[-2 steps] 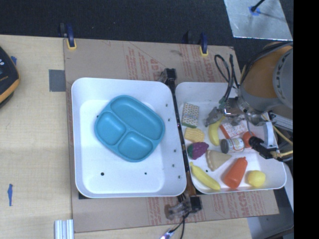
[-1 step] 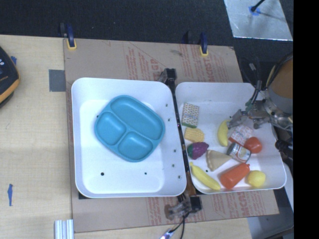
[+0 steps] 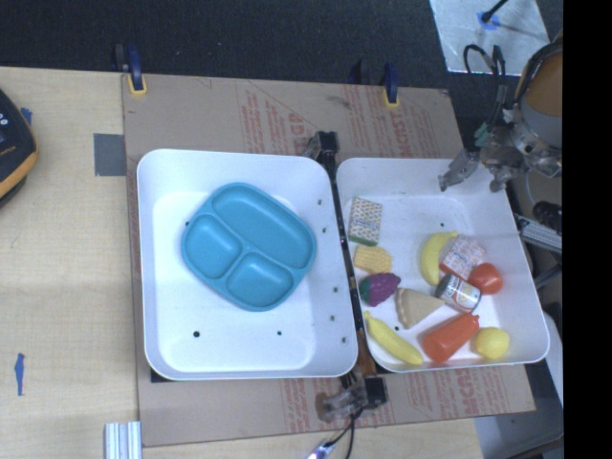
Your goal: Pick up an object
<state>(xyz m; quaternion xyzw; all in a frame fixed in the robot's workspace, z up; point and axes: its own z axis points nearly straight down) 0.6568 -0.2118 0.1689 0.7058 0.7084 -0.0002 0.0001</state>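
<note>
My gripper (image 3: 475, 174) hangs over the far right corner of the right bin (image 3: 402, 175), its fingers spread open with nothing between them. Several toy foods lie in this bin, nearer the front. Among them are a patterned square (image 3: 365, 220), a corn cob (image 3: 373, 258), purple grapes (image 3: 380, 286), two bananas (image 3: 394, 340) (image 3: 435, 253), a tan wedge (image 3: 418, 306), a small can (image 3: 459, 293), a pink packet (image 3: 466, 252), a red tomato (image 3: 487, 277), an orange carrot (image 3: 449, 338) and a lemon (image 3: 491, 343). All of them lie below and left of the gripper.
The left bin (image 3: 163, 342) holds a blue divided plate (image 3: 251, 245). Clamps (image 3: 135, 70) (image 3: 389, 81) pin the cardboard sheet at the back. A dark device (image 3: 11, 146) sits at the left edge of the bench. Scissors (image 3: 488, 58) lie behind the arm.
</note>
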